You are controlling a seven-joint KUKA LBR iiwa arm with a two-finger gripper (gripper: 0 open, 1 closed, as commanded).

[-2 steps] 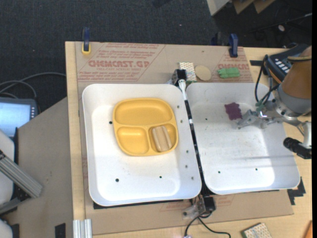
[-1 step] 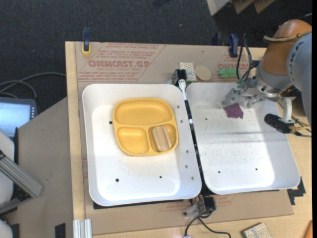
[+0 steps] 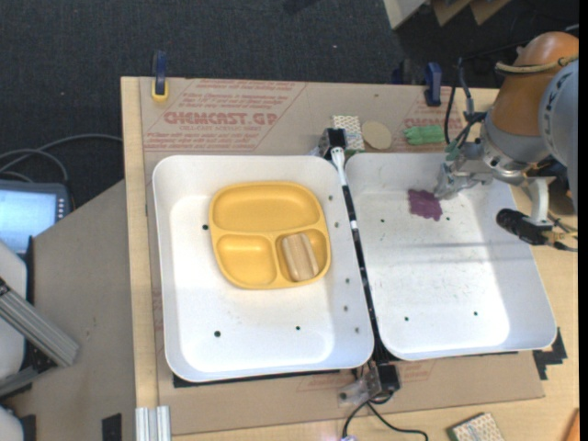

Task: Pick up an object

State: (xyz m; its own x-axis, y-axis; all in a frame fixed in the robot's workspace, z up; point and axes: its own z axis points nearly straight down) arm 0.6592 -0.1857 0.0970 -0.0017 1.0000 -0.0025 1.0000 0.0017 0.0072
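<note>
Risk: purple object (image 3: 424, 203) is small and lies flat on the floor of the right bin (image 3: 459, 283), so the jaws could close above it or just nudge it sideways and come up with nothing. Gripper (image 3: 450, 180) sits just beside its upper right edge, low over the bin's far end, touching or nearly so, hard to say. Jaw opening: cannot tell, too small and blurred. Arm (image 3: 537, 99) comes in from the right, wrist bent down. Left bin (image 3: 184, 320) holds a yellow tray (image 3: 266, 209) with a tan block (image 3: 298, 255) in its lower right compartment.
</note>
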